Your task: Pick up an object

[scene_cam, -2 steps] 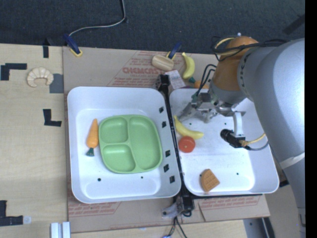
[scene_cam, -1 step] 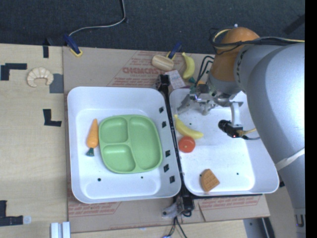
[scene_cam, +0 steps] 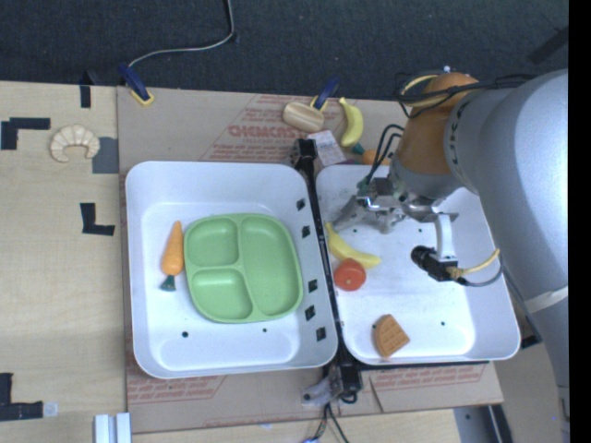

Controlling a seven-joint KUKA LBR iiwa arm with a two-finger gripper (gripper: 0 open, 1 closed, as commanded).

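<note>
Your tool (scene_cam: 358, 212) hangs over the right bin's (scene_cam: 480, 335) upper-left corner, grip state unreadable, just above the banana (scene_cam: 351, 248) and tomato (scene_cam: 349, 275) by the divider; open floor lies toward the cracker (scene_cam: 390, 335).

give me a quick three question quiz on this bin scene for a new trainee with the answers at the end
1. True or false: the green divided plate lies in the left bin.
2. What lies against the plate's left edge: A carrot, B spoon, C cup?
3. Fill in: in the right bin, the tomato sits just below the ____.

Key: 1 true. 2 A, the carrot. 3 banana.
</note>
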